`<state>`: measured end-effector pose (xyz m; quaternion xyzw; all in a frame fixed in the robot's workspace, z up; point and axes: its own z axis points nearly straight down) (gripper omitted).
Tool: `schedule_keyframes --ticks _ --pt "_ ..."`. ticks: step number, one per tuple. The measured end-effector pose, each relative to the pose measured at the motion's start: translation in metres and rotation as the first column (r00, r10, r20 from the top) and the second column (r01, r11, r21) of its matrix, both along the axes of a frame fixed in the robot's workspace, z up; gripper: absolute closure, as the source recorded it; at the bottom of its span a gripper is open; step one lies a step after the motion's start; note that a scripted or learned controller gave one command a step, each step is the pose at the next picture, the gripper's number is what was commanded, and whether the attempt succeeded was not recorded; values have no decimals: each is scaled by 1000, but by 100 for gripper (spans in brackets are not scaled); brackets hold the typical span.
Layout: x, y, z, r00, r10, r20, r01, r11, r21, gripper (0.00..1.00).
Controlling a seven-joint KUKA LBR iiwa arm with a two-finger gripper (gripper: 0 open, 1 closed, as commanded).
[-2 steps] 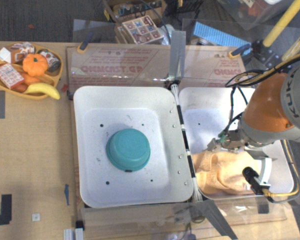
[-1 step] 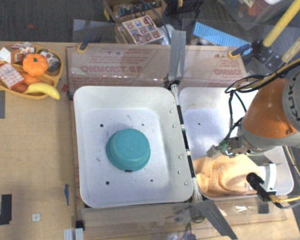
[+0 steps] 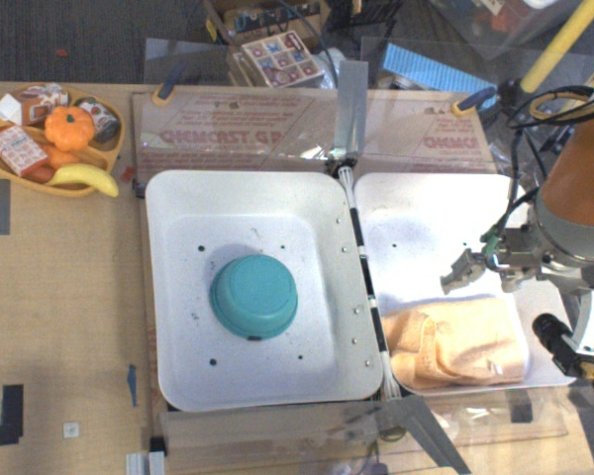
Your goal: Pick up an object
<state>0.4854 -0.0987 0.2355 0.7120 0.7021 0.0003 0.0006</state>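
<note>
**Robot gripper poised above a folded cloth in the right bin**

Two shallow white bins sit side by side on a bench. The left bin (image 3: 178,216) holds a teal bowl (image 3: 254,296), upside down, near its middle. The right bin (image 3: 416,216) holds a peach-coloured cloth (image 3: 455,342), bunched and folded along its near edge. The grey arm reaches in from the right, and its gripper (image 3: 462,271) hangs just beyond the cloth's far edge, empty; whether its fingers are spread or together cannot be told.

The cloth looks soft, light and limp, so it would likely sag and drape when lifted. A raised fold or thick ridge, such as the rolled left end, seems the best place to pinch. The bowl looks rigid and smooth, harder to grip.
</note>
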Motion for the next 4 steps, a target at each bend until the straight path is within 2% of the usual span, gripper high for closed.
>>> schedule_keyframes --ticks 1,2,3,4 --pt "-6 -18 45 973 -229 1 229 973 -1 0" --pt "6 -19 59 996 -92 1 92 996 -1 0" --pt "35 7 -72 968 -252 -3 252 968 1 0" --pt "-3 -4 -146 1000 -22 9 22 1000 2 0"
